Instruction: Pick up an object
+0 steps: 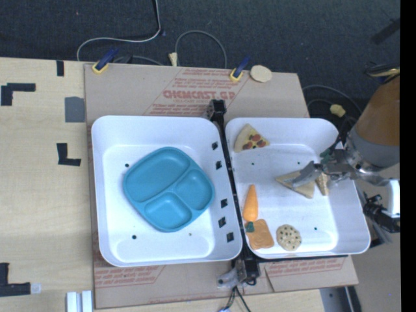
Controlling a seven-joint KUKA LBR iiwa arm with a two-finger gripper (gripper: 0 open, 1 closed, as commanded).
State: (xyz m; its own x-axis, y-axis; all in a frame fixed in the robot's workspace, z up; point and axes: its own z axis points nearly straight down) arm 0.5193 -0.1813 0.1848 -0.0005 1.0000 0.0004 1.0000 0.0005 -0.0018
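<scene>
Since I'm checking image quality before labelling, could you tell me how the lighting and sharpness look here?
Camera view: lighting is even and soft; the blue tray and cookie look reasonably sharp; the gripper is smeared; faint shadows edge the right bin.

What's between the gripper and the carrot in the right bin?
Nothing visible. The gripper sits low in the right bin, right of the carrot, with bare bin floor between them. The pizza slice lies off at the back wall, and the cookie and orange piece lie nearer the front.
</scene>
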